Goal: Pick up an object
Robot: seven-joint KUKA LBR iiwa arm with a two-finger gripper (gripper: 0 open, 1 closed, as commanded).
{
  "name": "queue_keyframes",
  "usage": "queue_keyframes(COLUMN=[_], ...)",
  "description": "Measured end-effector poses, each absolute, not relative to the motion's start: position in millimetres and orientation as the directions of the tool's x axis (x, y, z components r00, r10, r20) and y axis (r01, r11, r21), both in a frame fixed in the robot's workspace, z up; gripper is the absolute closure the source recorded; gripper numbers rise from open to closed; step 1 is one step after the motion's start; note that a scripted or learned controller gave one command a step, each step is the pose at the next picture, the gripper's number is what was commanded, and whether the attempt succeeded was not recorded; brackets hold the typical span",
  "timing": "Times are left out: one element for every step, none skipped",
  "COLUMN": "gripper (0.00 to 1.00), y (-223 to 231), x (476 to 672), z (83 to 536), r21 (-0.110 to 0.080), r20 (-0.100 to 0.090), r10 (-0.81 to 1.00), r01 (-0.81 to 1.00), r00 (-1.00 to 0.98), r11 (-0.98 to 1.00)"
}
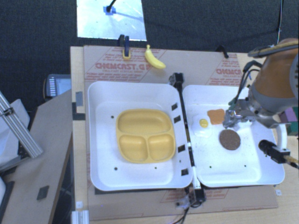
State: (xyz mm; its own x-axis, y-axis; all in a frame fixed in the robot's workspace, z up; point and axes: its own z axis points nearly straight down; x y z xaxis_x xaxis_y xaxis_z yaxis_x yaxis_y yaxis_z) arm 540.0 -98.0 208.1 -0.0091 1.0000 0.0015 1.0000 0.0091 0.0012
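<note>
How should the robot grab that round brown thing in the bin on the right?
Probably from straight above, with the fingers closing across the rim of the round brown disc. It lies flat on the floor of the right bin and looks thin, so only its edges offer a hold. The gripper sits just above it, near the orange square.

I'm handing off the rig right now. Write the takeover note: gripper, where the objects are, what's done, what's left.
Gripper: low in the right bin, at the orange square piece; nothing seen between its fingers.
Right bin also holds a brown round disc and a small yellow piece.
Left bin holds the yellow divided tray.
A banana lies on the board behind the bins.
Done: no pick seen.
Left: grasp and lift one object.
</note>
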Motion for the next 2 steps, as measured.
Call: queue_keyframes(gripper=[1.0, 1.0], y=[-47, 6], x=[543.1, 542.9], z=[202, 217], r21=[0.002, 0.003], r20=[0.002, 0.002], r10=[1.0, 1.0], r01=[1.0, 1.0], r00=[-0.01, -0.01], r11=[0.01, 0.01])
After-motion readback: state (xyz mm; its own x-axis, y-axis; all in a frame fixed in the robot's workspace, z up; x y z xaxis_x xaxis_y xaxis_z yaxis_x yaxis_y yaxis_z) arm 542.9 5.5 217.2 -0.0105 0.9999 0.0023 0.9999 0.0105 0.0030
